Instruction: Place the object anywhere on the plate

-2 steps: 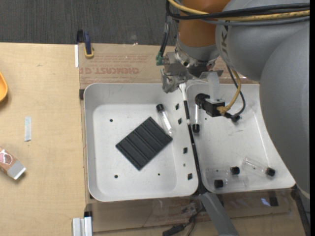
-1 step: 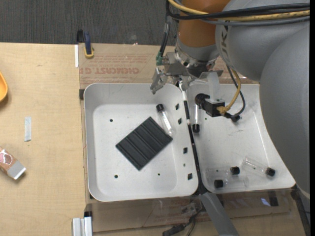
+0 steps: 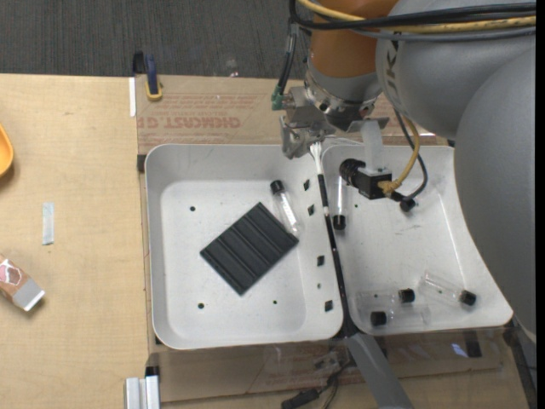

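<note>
A black plate [image 3: 249, 247] ridged with parallel grooves lies in the white left bin [image 3: 170, 313]. Clear vials with black caps [image 3: 283, 203] sit in both bins. The bench [image 3: 68, 160] is pale tan; the arm [image 3: 477, 75] is grey, banded orange.

White bins: two, a left bin [image 3: 170, 254] and a right bin [image 3: 460, 262].
Dark ribbed plate [image 3: 249, 248]: one is seen, in the left bin.
Clear tubes with black caps: five are counted — one [image 3: 284, 204] in the left bin, one [image 3: 338, 201] near the divider, three [image 3: 375, 313] [image 3: 400, 296] [image 3: 451, 291] in the right bin.
</note>
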{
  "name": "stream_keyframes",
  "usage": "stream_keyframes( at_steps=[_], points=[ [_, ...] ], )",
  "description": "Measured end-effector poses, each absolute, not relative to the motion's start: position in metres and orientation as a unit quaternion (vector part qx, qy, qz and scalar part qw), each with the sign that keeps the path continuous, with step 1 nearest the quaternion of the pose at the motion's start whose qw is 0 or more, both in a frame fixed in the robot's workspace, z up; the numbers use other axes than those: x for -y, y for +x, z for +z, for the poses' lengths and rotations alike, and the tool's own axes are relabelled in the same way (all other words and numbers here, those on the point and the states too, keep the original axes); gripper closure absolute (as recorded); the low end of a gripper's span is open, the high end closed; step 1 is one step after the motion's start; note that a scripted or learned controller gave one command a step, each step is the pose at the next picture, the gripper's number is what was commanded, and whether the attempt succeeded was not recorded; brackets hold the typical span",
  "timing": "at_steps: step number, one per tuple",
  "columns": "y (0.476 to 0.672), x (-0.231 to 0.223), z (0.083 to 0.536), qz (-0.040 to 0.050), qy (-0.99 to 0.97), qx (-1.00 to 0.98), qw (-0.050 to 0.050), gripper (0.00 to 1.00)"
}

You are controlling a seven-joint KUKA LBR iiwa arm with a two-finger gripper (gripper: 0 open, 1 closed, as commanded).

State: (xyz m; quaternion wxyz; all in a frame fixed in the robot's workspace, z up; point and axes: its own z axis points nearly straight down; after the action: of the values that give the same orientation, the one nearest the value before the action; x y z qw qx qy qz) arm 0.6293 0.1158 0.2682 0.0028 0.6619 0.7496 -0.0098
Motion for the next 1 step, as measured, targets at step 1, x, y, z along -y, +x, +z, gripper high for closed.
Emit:
stream_keyframes(
  at_steps=[1],
  points=[
    [0.6293, -0.1160, 0.2682, -0.0100, 0.662, -0.750, 0.003, 0.00]
  ],
)
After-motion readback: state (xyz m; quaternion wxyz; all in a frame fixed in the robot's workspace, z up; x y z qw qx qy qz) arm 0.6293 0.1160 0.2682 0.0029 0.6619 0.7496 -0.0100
